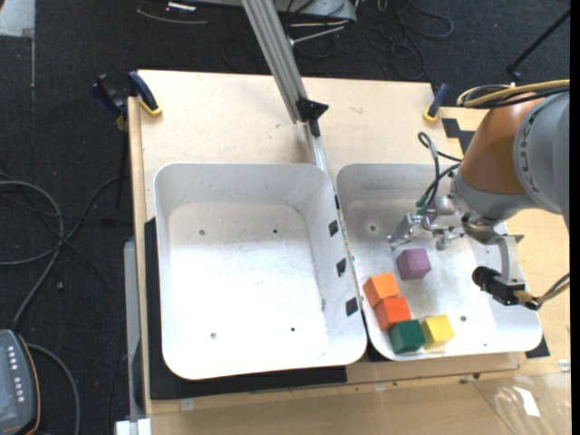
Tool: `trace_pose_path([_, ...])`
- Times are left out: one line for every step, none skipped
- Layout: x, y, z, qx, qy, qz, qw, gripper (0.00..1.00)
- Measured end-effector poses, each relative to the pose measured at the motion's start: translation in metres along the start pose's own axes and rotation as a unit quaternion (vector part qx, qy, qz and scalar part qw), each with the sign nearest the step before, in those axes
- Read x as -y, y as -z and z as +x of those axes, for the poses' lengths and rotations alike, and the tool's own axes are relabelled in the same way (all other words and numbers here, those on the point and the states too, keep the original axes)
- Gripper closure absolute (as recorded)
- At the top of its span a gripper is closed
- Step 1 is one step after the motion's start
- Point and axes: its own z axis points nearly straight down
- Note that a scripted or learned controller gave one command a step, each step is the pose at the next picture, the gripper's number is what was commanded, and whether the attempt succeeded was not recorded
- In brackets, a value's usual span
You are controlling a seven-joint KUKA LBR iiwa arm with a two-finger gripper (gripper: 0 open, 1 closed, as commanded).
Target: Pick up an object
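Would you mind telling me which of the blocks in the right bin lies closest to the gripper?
The purple block, just below the gripper. It sits apart from the orange, red, green and yellow blocks clustered nearer the bin's front edge.

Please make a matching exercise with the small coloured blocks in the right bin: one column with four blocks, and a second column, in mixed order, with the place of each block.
Blocks:
1. small purple cube
2. small light orange cube
3. small green cube
4. small yellow cube

Places:
a. right of the green cube, touching it
b. alone, nearest the gripper
c. at the near wall of the right white bin, below the darker orange-red cube
d. top of the cluster, close to the bin's left wall

Pairs: 1-b, 2-d, 3-c, 4-a
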Motion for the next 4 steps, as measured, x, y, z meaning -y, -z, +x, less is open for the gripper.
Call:
trace_pose_path([0.017, -0.019, 0.027, -0.001, 0.002, 0.003, 1.0000, 0.00])
trace_pose_path([0.016, -0.008, 0.026, -0.001, 0.001, 0.001, 1.0000, 1.00])
trace_pose_path([0.002, 0.087, 0.125, -0.003, 0.006, -0.003, 1.0000, 1.00])
trace_pose_path([-0.058, 0.082, 0.179, -0.002, 0.005, 0.000, 1.0000, 1.00])
